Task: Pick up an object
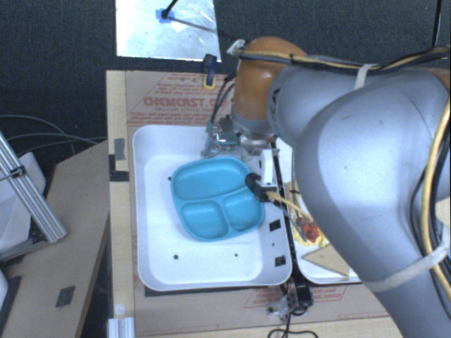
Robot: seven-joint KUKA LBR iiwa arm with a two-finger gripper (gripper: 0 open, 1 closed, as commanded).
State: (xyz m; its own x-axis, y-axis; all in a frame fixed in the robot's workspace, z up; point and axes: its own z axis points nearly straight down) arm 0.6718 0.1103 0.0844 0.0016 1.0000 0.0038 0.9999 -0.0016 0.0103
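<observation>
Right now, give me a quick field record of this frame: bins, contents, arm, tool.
left bin: white bin, holds a blue divided tray
tray pose: lying flat, three compartments facing up, near the bin's right side
right bin: white bin, mostly hidden by the arm; some flat items partly visible inside, too covered to identify
arm: grey arm reaching in from the right, orange band above the wrist
tool: tool over the left bin's far edge, just beyond the tray
grasp: nothing seen held
</observation>
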